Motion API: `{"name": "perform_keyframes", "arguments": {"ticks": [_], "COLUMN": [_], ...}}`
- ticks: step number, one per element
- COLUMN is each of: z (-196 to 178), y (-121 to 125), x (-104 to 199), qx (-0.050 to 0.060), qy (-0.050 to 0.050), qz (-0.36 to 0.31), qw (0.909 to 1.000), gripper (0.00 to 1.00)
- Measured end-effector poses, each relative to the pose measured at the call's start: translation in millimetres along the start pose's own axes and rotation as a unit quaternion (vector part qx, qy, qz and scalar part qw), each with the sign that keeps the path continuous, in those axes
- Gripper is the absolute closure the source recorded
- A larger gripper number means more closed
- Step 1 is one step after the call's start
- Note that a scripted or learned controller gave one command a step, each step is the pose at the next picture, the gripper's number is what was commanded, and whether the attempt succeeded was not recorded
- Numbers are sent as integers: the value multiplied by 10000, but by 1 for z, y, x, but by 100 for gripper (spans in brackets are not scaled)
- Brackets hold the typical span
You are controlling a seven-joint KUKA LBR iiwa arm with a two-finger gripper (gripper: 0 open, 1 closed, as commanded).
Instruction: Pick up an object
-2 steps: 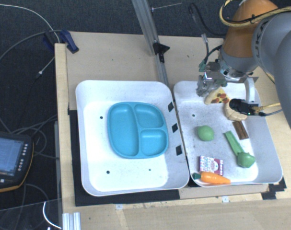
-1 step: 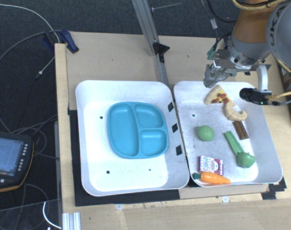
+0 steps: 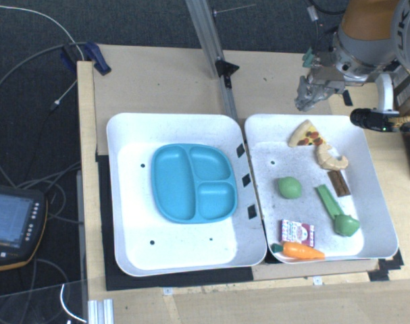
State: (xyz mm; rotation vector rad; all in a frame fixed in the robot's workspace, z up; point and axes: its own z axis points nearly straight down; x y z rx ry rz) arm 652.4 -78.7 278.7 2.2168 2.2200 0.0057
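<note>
The right bin [image 3: 373, 201] holds several toy foods: a pizza slice [image 3: 306, 134] at the back, a tan pastry piece [image 3: 330, 157], a brown bar [image 3: 339, 181], a green ball [image 3: 290, 187], a green scoop [image 3: 336, 211], a pink-and-white carton [image 3: 297, 232] and an orange carrot [image 3: 302, 251] at the front. My gripper [image 3: 309, 100] hangs above the bench just behind the right bin's back rim, a little beyond the pizza slice. Nothing shows between its fingers.
The left bin [image 3: 123, 181] carries a blue divided plate [image 3: 194, 182]. A metal pole [image 3: 208, 32] slants up behind the bins. Black clips [image 3: 246, 179] sit along the seam between the bins. A black handheld pendant [image 3: 9, 225] lies at far left, off the bench.
</note>
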Motion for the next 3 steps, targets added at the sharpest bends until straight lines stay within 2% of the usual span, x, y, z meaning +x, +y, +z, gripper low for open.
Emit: {"name": "perform_keyframes", "arguments": {"ticks": [1, 2, 3], "z": [18, 31, 44], "y": [-25, -38, -61], "x": [49, 99, 152], "qx": [51, 50, 54], "qy": [15, 14, 10], "qz": [-17, -19, -16], "qw": [10000, 10000, 10000], "gripper": [100, 100, 100]}}
